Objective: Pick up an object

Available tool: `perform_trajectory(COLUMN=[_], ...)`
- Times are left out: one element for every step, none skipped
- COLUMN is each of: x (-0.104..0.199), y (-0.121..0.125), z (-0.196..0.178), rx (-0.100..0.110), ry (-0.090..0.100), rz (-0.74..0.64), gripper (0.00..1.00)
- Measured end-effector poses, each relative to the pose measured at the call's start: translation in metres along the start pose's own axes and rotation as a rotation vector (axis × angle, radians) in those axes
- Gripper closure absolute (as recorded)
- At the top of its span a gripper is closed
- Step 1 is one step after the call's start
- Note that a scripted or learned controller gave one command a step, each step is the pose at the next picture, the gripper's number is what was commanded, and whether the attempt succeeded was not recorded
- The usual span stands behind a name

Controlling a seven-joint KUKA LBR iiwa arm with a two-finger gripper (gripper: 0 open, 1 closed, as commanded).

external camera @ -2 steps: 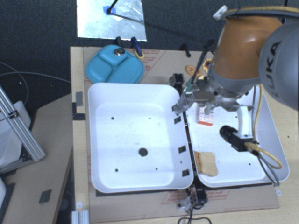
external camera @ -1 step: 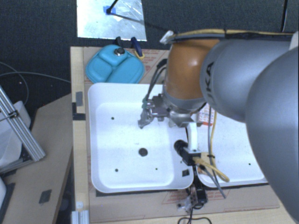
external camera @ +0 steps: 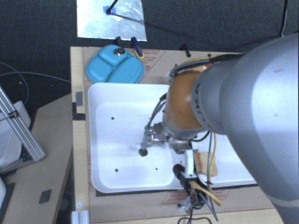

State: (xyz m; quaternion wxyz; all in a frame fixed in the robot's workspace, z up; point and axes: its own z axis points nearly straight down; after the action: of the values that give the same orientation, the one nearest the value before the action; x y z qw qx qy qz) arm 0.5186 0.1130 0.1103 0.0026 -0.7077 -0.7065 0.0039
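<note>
My gripper (external camera: 145, 144) hangs low over the left white bin (external camera: 105, 125), near its right side, at the end of the grey arm with the orange band (external camera: 183, 101). Nothing shows in its grasp. In the right bin (external camera: 233, 171), just right of the divider, a tan flat object (external camera: 206, 164) lies partly hidden behind the wrist and cables. The arm's bulk covers most of the right bin.
A blue moulded container (external camera: 115, 65) rests on the bench behind the left bin. A shiny sheet (external camera: 110, 12) lies farther back. Loose cables (external camera: 198, 195) hang over the bins' front rim. An aluminium frame (external camera: 21, 134) stands at the left.
</note>
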Motion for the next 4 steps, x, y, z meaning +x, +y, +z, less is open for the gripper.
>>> perform_trajectory(x=[0.105, 0.104, 0.103, 0.103], y=[0.03, 0.04, 0.07, 0.069], z=[0.027, 0.025, 0.024, 0.014], rx=[-0.013, -0.011, -0.013, -0.013], ry=[0.006, 0.003, 0.003, 0.004], rz=[-0.013, -0.005, -0.007, -0.009], gripper=[0.0, 0.0, 0.0, 1.0])
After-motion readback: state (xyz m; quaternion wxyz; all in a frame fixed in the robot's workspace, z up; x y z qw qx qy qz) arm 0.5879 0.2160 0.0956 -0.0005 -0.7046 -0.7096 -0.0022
